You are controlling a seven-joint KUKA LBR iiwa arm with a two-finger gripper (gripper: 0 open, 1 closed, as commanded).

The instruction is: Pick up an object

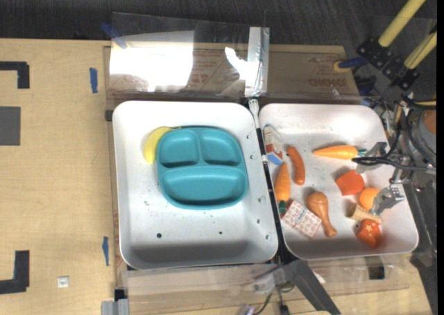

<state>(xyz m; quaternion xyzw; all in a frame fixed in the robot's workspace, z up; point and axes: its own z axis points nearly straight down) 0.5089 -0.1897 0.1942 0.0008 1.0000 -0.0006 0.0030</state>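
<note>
- Toy food lies in the right bin (316, 118): carrot (336, 152), sausage (297, 165), drumstick (322, 212).
- Gripper (386, 199) sits at the bin's 3 o'clock edge; finger state: cannot tell.
- Nothing lifted; the pick remains.

In the left bin (132, 168) a divided plate (202, 166) lies over a banana (151, 143), while the right bin (312, 116) holds a carrot (335, 152) at the back, a sausage (297, 165) to its left, a drumstick (322, 212) in front and a tomato (369, 232) at the front right.
</note>
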